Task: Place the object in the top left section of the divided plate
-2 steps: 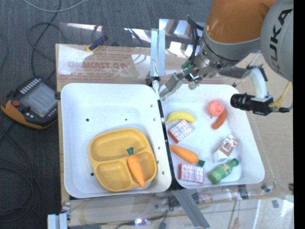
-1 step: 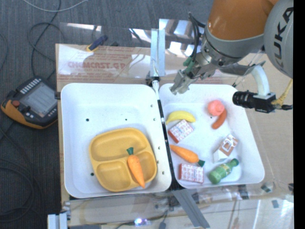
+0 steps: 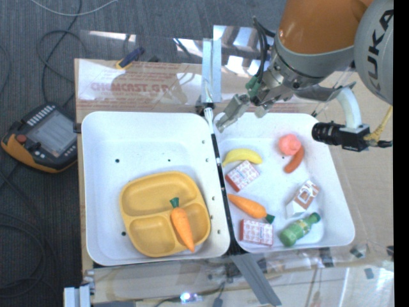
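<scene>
Divided plate [image 3: 137, 200], yellow, sits in the left bin [image 3: 102, 146]; it has one wide section along the top & two smaller ones below. A toy carrot [image 3: 181, 226] lies on the plate w/ its green top near the centre ridge & its tip pointing down toward the plate's lower edge, so it rests in the lower right section, partly over the ridge, not in the top left part. The gripper [image 3: 231, 112] hangs above the divider between the two bins, near their top edge, well apart from the plate & from the carrot; nothing is seen between its fingers, & whether they are spread or closed can't be told from this angle. The right bin [image 3: 339, 197] holds a banana [image 3: 241, 156], a second carrot [image 3: 248, 206], a pink-topped toy [image 3: 291, 150], a green bottle [image 3: 298, 229] & three small cartons [image 3: 242, 175]. Judgement: if the carrot on the plate is the obj, the task isn't done, since the top section is bare; what's left is to come down on the carrot, lift it & set it in the top left area. If another obj is meant, the pick hasn't begun.
</scene>
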`<state>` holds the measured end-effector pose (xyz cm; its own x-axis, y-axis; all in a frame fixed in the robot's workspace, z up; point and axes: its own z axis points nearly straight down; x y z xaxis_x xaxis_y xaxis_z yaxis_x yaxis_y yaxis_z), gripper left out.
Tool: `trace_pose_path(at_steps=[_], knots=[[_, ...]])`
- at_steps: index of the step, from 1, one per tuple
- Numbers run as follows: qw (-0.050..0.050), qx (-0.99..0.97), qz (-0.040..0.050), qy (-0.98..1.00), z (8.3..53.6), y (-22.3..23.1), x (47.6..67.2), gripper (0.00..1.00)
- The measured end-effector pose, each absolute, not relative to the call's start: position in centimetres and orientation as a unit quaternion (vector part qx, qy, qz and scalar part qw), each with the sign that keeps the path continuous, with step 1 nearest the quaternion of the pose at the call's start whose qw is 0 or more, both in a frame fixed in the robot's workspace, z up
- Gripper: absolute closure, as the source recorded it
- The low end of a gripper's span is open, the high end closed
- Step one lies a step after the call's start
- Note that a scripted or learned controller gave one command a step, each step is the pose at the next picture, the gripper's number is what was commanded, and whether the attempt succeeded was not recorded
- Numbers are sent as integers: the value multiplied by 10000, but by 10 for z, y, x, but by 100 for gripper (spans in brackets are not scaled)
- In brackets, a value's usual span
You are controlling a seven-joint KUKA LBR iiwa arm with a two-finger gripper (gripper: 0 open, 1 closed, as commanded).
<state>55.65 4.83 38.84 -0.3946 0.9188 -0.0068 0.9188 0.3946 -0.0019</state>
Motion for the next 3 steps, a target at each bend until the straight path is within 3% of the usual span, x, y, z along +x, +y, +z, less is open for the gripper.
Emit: trace_pose_path(at_steps=[1, 2, 3], knots=[[12, 6278, -13, 7784, 432, 81, 627, 0], [30, 6279, -29, 7783, 441, 82, 627, 100], [28, 6279, -31, 7783, 441, 81, 628, 0]])
